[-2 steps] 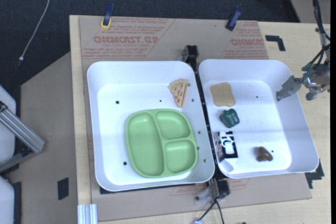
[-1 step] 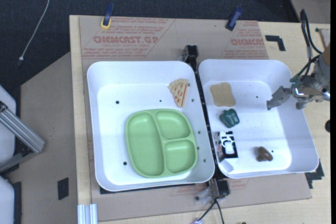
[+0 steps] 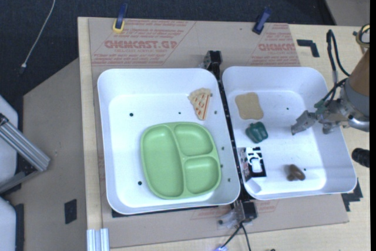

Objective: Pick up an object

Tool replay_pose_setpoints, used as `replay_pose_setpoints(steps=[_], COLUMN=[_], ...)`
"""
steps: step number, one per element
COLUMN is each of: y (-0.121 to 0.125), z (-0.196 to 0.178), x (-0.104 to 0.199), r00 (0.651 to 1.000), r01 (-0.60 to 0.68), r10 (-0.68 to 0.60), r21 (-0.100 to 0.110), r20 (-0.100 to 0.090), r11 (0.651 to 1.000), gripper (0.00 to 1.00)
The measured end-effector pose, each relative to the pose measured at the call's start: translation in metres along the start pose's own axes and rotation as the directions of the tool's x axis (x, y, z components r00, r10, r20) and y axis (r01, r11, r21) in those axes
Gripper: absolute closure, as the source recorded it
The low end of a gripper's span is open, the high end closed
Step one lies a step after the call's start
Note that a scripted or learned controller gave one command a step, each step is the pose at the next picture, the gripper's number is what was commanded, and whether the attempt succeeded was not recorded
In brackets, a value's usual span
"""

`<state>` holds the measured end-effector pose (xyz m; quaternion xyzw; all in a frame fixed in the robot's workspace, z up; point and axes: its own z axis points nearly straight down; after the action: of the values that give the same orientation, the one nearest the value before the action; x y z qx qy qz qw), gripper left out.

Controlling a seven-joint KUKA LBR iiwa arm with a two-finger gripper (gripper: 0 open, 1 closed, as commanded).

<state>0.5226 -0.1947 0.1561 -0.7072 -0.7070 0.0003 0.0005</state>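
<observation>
My gripper (image 3: 314, 126) hangs over the right side of the right bin (image 3: 335, 182), open, with nothing between its fingers. Its fingertips point down and to the left, above bare bin floor. A brown lump (image 3: 295, 173) lies below it near the bin's front wall. Further left in the same bin are a green pepper-like toy (image 3: 256, 131), a tan bread slice (image 3: 249, 105) and a black and white card-like item (image 3: 254, 162). In the left bin (image 3: 111, 126), a waffle wedge (image 3: 201, 103) lies just behind a green divided plate (image 3: 179, 159).
The two bins sit side by side on a brown cardboard sheet (image 3: 153, 44), held by blue clips (image 3: 261, 20) at the back edge. A black bracket (image 3: 212, 59) joins the bins at the back. Cables (image 3: 333, 62) hang by the arm on the right.
</observation>
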Motion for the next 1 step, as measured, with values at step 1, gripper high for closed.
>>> replay_pose_setpoints(steps=[1], y=[-0.0070], z=[0.0617], x=[-0.0027], r00=[1.000], r01=[-0.001], r10=[0.001], r21=[0.006], r20=[-0.002], r11=[1.000], gripper=[0.00])
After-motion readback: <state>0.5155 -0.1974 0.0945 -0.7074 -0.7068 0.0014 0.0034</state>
